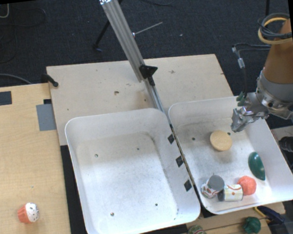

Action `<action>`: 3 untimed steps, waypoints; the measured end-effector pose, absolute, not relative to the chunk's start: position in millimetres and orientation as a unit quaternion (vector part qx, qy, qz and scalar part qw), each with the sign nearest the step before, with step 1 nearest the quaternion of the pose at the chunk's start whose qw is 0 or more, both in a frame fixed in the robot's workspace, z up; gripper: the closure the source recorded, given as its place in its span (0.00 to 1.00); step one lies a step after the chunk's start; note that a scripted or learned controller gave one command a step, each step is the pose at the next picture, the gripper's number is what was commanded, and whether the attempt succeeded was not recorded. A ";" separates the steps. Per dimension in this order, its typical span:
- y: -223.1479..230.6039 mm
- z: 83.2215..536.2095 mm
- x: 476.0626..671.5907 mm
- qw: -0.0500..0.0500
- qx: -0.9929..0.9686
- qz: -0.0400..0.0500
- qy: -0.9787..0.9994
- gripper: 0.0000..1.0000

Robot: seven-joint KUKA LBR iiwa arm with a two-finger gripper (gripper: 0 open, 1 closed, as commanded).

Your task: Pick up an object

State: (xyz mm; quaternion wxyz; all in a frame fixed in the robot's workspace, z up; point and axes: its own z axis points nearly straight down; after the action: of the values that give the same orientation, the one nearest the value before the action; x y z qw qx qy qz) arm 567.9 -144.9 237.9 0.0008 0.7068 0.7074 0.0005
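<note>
The right bin (pixel 200 117) holds several small objects. A tan round disc (pixel 221 141) lies near its middle. A dark green oval piece (pixel 256 165) rests by the right wall. Along the front edge sit a grey cup-like piece (pixel 215 183), a white cylinder with red marks (pixel 232 193) and an orange-red ball (pixel 247 185). My gripper (pixel 239 119) hangs over the bin's right side, just right of and above the tan disc, apart from it. Nothing shows between its fingers.
The left bin (pixel 84 132) lies beside the right one, with a dark divider (pixel 177 152) between them. A slanted metal rail (pixel 128 41) rises behind the bins. A small orange-and-white toy (pixel 28 213) sits on the wooden bench at left. Green objects (pixel 251 225) lie below the right bin.
</note>
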 end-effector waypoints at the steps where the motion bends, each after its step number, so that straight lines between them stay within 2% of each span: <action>1: -89.3 245.1 570.5 -0.001 0.705 0.000 0.709 1.00; 3: 13.0 254.5 588.6 -0.001 0.706 0.000 0.709 1.00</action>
State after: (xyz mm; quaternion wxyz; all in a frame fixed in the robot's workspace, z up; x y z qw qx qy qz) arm 588.6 13.0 254.5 -0.0013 0.7055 0.7087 0.0000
